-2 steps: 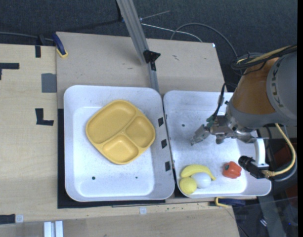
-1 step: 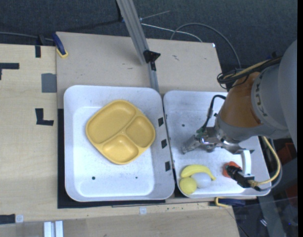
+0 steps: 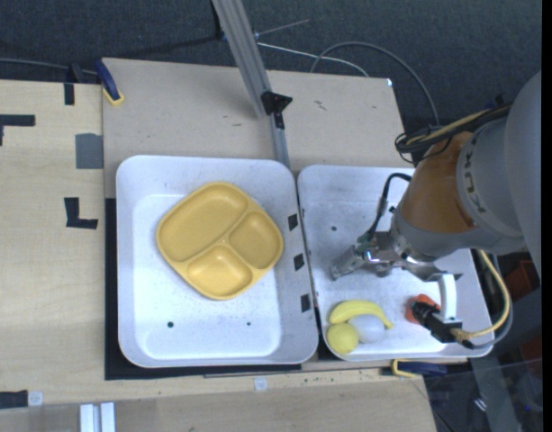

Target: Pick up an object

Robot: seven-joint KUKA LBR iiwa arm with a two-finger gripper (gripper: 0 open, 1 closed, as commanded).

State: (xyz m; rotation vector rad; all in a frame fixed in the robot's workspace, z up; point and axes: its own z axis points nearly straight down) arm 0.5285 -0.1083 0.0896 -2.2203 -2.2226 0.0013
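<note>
In the left bin (image 3: pixel 124 268) the yellow divided plate (image 3: pixel 220 239) takes the middle; its near strip is open. The right bin (image 3: pixel 348 192) is bare at the far left; a banana (image 3: pixel 358 311) and yellow ball (image 3: pixel 342 337) block the near corner, the arm (image 3: pixel 447 201) the right side

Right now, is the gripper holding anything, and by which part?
Nothing that I can see: the gripper is over bare floor of the right bin, apart from the banana.

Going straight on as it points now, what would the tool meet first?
Likely the bare floor of the right shallow white bin just beyond the tool, not the yellow toy banana; depth is unclear.
</note>
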